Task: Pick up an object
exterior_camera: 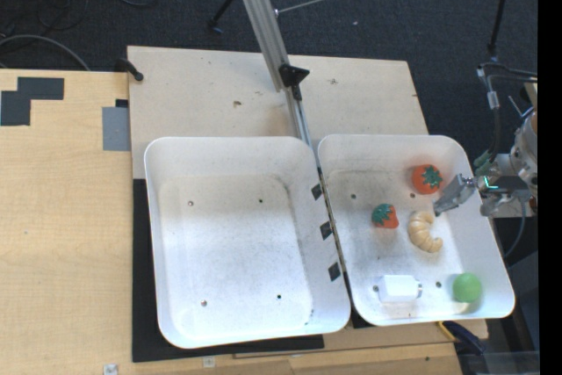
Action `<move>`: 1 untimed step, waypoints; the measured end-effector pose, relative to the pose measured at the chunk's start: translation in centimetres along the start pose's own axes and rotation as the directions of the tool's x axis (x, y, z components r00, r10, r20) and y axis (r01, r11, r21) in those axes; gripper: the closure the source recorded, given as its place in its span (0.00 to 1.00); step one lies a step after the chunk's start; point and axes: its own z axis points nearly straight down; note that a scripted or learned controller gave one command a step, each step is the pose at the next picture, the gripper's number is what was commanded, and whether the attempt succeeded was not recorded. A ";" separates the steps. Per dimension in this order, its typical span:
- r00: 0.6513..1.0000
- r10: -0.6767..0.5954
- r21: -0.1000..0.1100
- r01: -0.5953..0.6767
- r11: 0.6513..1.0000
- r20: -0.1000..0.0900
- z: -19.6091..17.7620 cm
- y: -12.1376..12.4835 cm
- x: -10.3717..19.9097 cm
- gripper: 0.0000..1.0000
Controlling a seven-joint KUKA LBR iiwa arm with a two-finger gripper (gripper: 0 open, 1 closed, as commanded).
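**Five objects in one bin, gripper at its rim**

Two shallow white plastic bins sit side by side on the bench. The left white bin (176, 189) shows only its speckled floor. The right white bin (351, 162) serves as the landmark, and five small objects lie in it, one of each kind.

Near its far right corner is one red tomato-shaped toy with a green top (427, 178). Toward its middle sits one small red strawberry-shaped toy with a green cap (384, 215). Just right of that lies one tan croissant-shaped toy (425, 232). By the bin's near wall rests one white rectangular block (398, 287), and in the near right corner one round green ball (467, 287).

The grey two-finger gripper (450, 196) reaches over the bin's right rim, between the tomato and the croissant. Whether its fingers stand apart or together cannot be told; nothing is seen between them.
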 end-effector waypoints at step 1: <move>1.000 -0.002 0.006 0.002 1.000 -0.002 6.3 -0.2 0.7 0.00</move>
